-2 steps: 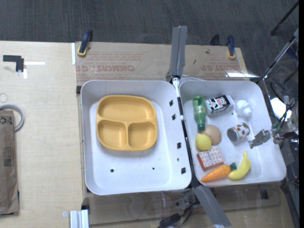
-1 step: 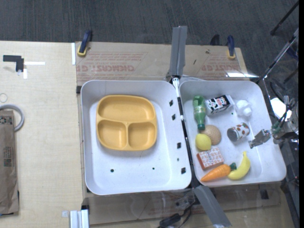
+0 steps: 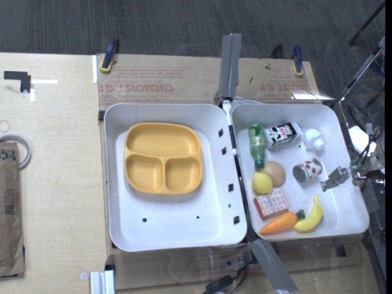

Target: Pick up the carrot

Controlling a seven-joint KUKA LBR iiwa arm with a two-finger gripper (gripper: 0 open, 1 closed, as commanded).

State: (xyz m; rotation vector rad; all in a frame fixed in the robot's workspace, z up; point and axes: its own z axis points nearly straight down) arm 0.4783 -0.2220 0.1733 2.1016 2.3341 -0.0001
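The orange carrot (image 3: 277,223) with a green top lies near the front edge of the right bin (image 3: 343,225), pointing left. A yellow banana (image 3: 310,216) touches its green end, and a red box (image 3: 271,204) sits just behind it. My gripper (image 3: 336,179) hangs at the bin's right wall, well to the right of the carrot and a little behind it, with nothing seen in it.
The right bin also holds a lemon (image 3: 262,183), a brown round item (image 3: 275,173), a green bottle (image 3: 256,143), a black-and-white carton (image 3: 283,133), a small can (image 3: 307,169) and a white item (image 3: 314,139). In the left bin (image 3: 116,225) lies a yellow divided plate (image 3: 163,158).
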